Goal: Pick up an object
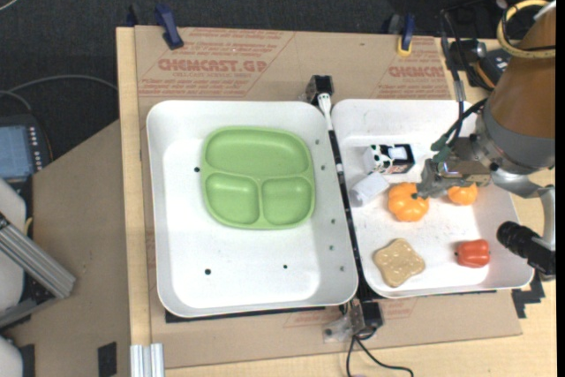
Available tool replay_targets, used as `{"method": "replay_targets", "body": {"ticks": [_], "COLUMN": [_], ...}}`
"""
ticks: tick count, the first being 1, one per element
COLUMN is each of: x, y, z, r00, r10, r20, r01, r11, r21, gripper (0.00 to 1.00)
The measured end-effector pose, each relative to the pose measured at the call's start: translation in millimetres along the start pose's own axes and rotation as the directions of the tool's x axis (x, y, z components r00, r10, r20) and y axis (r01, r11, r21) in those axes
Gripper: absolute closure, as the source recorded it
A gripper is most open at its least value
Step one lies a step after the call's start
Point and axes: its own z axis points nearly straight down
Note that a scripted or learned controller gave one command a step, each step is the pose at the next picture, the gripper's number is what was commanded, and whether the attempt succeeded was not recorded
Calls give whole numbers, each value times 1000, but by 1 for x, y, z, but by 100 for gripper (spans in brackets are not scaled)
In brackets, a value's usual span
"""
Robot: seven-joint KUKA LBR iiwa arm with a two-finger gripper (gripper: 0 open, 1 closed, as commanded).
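The right bin point(425, 114) holds several small items. An orange pumpkin-like toy point(407, 203) lies near its middle, with a smaller orange piece point(463, 193) to its right. A red pepper point(473, 253) and a tan cracker point(398, 262) rest near the front edge. A black-and-white item point(389, 158) and a pale grey piece point(369, 187) lie toward the bin's left side. My gripper point(439, 178) hangs low between the two orange items, just right of the pumpkin toy. The wrist hides its tips.
A green divided plate point(259, 177) sits in the left bin point(173, 216). The arm's grey body with its orange band point(525, 101) covers the right bin's far right side. Clamps and cables stand along the bench's back edge.
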Motion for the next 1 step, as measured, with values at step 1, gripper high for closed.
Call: {"method": "replay_targets", "body": {"ticks": [1], "x": [71], "y": [1], "z": [-31], "r00": [1000], "r10": [-1], "r20": [0], "r01": [1], "r11": [1000], "r21": [-3], "gripper": [100]}}
